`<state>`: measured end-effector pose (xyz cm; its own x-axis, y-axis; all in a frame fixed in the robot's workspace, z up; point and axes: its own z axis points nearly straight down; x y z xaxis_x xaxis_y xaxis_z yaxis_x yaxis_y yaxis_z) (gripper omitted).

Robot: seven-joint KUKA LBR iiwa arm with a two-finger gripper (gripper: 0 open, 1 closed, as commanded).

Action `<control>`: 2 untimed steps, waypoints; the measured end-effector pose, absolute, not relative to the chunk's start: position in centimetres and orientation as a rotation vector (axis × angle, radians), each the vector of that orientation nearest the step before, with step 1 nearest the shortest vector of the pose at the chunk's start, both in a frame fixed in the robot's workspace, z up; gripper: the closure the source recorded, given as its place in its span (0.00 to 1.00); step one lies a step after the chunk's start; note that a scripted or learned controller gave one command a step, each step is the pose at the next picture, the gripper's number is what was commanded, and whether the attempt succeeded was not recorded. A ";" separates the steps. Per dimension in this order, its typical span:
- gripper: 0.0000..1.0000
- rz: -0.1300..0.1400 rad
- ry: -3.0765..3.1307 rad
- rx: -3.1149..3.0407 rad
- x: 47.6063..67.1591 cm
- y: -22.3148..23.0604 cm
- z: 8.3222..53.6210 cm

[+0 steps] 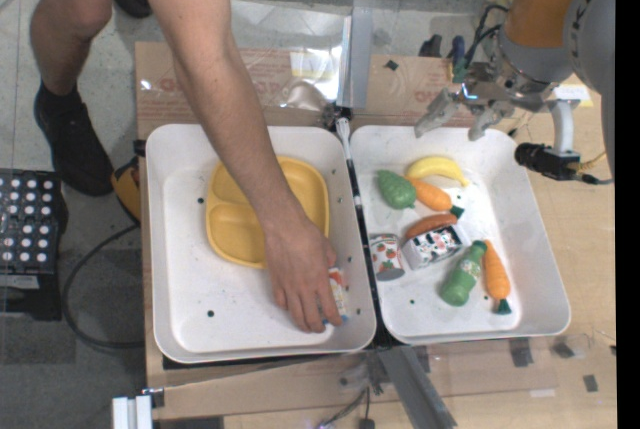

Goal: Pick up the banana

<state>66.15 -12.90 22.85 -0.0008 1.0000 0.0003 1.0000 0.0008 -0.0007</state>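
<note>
The gripper (460, 121) hangs at twelve o'clock over the right bin (535, 217), fingers spread; the banana (438, 167) lies just below; no writing is legible.

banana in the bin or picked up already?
In the bin. The banana lies on the right bin floor beside a carrot; the gripper, fingers spread, sits above the bin's far edge.
</note>
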 end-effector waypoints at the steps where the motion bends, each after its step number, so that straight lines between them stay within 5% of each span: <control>1: 0.00 0.003 -1.978 -2.439 63.8 -20.3 14.4; 2: 0.00 0.004 -2.290 -2.153 65.9 -18.6 9.3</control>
<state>65.90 -18.59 9.26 -0.0612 0.9981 -0.0030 0.9981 0.0612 -0.0010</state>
